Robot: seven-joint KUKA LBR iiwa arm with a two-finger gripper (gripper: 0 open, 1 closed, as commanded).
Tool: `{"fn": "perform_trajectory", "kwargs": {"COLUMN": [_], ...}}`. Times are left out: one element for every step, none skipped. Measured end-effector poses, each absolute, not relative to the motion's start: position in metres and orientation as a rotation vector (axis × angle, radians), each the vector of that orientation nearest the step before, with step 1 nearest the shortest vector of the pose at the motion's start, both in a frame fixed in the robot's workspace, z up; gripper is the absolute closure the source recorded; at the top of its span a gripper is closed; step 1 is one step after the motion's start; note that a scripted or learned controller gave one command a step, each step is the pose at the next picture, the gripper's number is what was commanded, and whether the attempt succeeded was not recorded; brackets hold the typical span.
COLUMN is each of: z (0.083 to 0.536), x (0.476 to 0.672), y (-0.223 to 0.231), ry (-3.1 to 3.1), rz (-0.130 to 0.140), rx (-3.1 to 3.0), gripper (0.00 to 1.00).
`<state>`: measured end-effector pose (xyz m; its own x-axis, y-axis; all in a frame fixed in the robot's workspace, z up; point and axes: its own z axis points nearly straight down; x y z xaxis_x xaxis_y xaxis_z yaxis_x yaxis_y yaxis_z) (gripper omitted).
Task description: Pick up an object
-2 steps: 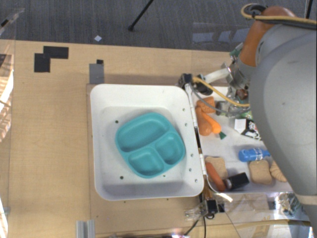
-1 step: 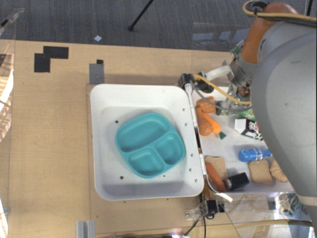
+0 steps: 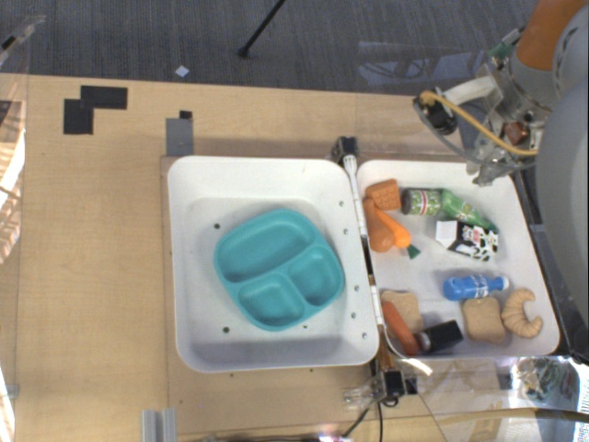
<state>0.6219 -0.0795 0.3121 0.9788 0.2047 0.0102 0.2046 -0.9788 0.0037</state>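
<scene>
Teal divided plate (image 3: 278,269) sits alone in the left bin (image 3: 184,247). My tool (image 3: 490,168) hovers over the right bin's (image 3: 538,288) far edge, near the green bottle (image 3: 434,203); its grip I cannot tell.

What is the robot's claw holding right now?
Nothing. The gripper hangs over the top edge of the right bin with nothing between its fingers. The carrot, green bottle and blue bottle all lie in the bin.
</scene>
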Motion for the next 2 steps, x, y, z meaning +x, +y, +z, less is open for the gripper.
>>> {"fn": "perform_trajectory", "kwargs": {"z": [0.147,0.1552], "x": [0.5932,0.5978], "y": [-0.0846,-0.0843], "ry": [0.443,0.447], "rz": [-0.031,-0.005], "rx": [3.117,3.113], "gripper": [1.0,0.0]}}
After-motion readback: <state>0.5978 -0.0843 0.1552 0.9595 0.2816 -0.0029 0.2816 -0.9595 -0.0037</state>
